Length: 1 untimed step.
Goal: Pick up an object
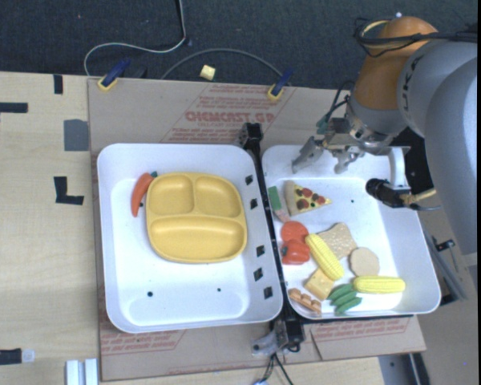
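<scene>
Left bin (120, 295): yellow divided plate (196, 216), carrot (139, 192) at its left edge. Right bin (421, 271): toy food clustered, including pizza slice (305, 198) and corn cob (377, 284). Jaws (326, 160) spread wide, holding nothing, over right bin's far rim.

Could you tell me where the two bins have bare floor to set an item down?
Left bin: a bare strip in front of the yellow plate, and down its left side below the carrot. Right bin: bare along its right side, beyond the pizza slice. Its near half is crowded with toy food.
</scene>
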Each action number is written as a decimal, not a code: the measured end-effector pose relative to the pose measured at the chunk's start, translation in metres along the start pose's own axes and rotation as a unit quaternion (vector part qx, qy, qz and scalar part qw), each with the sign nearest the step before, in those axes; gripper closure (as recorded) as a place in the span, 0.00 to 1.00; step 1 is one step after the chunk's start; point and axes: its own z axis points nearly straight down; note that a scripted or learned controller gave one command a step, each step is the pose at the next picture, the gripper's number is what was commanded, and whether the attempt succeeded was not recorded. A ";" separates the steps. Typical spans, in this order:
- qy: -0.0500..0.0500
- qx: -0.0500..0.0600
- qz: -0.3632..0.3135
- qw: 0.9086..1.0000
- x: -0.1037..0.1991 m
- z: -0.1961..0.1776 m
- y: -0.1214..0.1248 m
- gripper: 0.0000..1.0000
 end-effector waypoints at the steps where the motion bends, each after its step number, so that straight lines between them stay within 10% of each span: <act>1: -0.003 -0.007 0.001 1.000 0.004 0.074 -0.030 0.00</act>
